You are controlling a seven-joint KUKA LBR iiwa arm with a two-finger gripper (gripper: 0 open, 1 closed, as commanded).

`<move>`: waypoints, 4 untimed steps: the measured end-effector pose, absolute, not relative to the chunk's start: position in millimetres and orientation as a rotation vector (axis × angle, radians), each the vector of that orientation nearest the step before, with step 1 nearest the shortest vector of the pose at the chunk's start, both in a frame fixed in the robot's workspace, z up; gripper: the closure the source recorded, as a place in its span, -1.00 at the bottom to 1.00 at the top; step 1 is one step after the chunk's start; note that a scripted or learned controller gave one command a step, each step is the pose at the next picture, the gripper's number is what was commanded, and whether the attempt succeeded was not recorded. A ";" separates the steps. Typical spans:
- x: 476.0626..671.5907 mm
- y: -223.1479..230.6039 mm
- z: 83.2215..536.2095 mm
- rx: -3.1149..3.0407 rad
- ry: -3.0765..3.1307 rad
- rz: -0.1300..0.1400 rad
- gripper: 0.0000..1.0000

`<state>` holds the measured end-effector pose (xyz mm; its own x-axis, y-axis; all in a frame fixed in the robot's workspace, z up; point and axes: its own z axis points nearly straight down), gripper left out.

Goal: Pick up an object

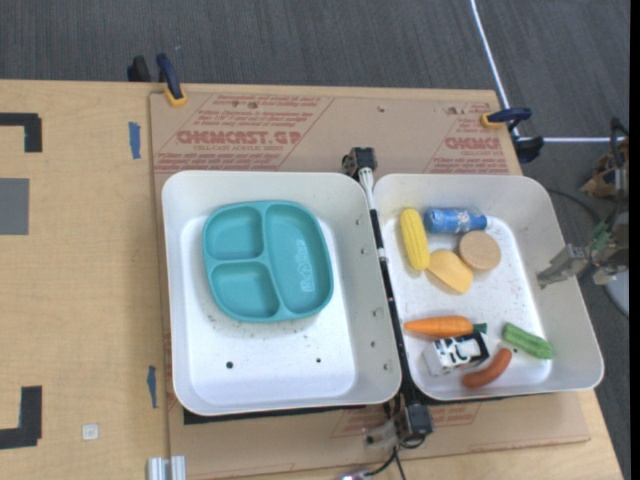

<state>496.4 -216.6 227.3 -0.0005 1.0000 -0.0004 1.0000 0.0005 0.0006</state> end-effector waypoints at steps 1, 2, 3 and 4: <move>519.1 -171.8 116.8 2.332 2.110 -0.002 -1.00; 623.5 -148.0 85.0 2.315 2.122 0.003 -1.00; 623.8 -148.6 95.2 2.312 2.122 0.002 1.00; 656.4 -83.2 231.8 2.393 2.033 0.003 1.00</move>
